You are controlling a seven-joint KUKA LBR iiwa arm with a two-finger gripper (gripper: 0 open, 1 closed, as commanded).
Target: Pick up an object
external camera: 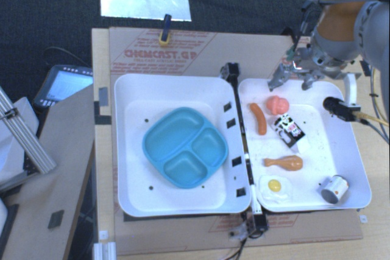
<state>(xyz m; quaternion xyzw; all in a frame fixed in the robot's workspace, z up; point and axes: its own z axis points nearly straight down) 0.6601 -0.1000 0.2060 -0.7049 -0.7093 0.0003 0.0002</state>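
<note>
Hand (pixel 292 77) hovers open above the right bin's (pixel 356 158) far edge, gripping nothing — pink ball (pixel 277 105) just below it looks the likeliest pick.

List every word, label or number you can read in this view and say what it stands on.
"CHEMCAST GP": red print on the brown board behind the bins, roughly legible.
Red print on the board's front edge: too blurred to read.
Small black-and-white carton in the right bin: markings too small to read.
Tablet screen at left: unreadable.
</note>
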